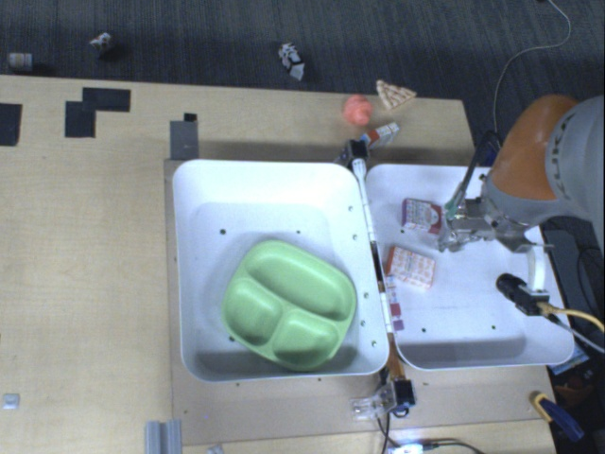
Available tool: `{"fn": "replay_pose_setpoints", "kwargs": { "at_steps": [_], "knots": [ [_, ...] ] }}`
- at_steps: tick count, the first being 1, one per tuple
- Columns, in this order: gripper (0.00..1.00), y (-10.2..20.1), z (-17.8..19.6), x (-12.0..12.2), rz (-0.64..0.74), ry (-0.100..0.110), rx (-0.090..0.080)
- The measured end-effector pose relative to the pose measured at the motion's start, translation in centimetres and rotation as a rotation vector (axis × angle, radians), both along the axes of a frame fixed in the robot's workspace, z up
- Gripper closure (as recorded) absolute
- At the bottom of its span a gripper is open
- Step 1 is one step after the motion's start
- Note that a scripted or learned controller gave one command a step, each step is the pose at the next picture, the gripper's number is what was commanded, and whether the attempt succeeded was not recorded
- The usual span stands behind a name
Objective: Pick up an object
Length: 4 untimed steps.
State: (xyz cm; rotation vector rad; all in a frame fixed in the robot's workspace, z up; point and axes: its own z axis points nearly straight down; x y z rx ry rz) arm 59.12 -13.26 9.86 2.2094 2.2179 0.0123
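Observation:
Two small packets lie in the right bin (473,343). One is a white and red packet (421,214) near the back left of that bin. The other is a pink checkered packet (411,267) closer to the bin's left wall. My gripper (452,235) hangs low over the right bin, just right of both packets and between them in depth. The grey arm with its orange band (527,159) reaches in from the right. Nothing visible is held by it. The left bin (203,206) holds a green divided plate (290,303), tilted towards its front.
Behind the bins on the bench lie a pink ball (357,110), a tan wedge (395,94) and a small tube (378,135). The divider (371,244) between the bins runs just left of the packets. Black marks (95,110) sit on the bench's far left.

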Motion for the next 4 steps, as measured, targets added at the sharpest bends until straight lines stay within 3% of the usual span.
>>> {"fn": "replay_pose_setpoints", "kwargs": {
  "at_steps": [1,2,3,4],
  "knots": [
    [1.00,-5.7,2.4,7.8,0.002,0.007,0.000],
    [0.00,-5.6,2.3,7.8,0.003,0.008,0.001],
    [0.00,-0.3,-1.3,0.5,-0.001,0.008,0.002],
    [1.00,-0.4,0.0,0.8,0.000,0.001,0.000]
  ]
}}
